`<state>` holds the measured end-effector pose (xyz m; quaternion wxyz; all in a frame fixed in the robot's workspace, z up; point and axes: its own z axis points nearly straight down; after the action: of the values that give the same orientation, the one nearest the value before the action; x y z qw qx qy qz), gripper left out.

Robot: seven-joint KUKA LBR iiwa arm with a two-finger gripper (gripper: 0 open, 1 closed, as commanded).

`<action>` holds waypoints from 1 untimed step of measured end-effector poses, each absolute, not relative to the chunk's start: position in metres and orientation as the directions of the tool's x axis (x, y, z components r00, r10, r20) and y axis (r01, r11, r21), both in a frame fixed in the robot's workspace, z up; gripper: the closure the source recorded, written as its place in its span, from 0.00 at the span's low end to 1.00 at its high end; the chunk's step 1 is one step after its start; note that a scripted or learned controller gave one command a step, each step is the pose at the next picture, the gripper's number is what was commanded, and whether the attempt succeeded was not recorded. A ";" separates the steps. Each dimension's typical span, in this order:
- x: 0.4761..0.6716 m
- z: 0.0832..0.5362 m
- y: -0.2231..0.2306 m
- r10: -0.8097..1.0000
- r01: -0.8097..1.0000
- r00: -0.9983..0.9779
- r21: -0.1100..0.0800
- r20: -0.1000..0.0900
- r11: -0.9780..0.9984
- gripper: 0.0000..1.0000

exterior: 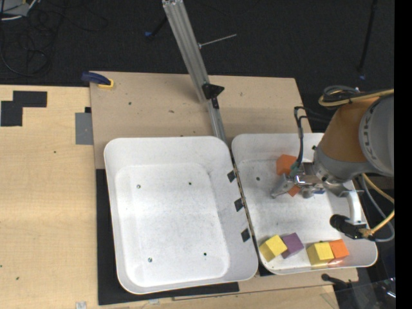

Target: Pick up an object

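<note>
- the tabletop point(161, 108) carries the left bin point(129, 159) just beside the right bin point(257, 148).
- the arm point(351, 140) reaches over the right bin.
- the gripper point(290, 188) hangs low near that bin's middle; whether its fingers are open or closed cannot be told.
- an orange block point(285, 165) sits touching or just behind the gripper.
- along the right bin's near edge lie a yellow block point(273, 246), a purple block point(293, 243), a second yellow block point(319, 253) and a second orange block point(338, 249).

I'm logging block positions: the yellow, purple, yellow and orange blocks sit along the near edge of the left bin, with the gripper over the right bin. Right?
Not quite. The camera view shows those blocks along the near edge of the right bin, not the left bin. The gripper is over the right bin.
</note>
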<state>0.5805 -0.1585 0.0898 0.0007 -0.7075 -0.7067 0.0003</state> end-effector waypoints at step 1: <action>0.580 0.102 -0.160 1.000 1.000 0.007 -0.002 0.001 -0.007 1.00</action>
<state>0.5804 -0.1598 0.1015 0.0011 -0.7095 -0.7047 0.0001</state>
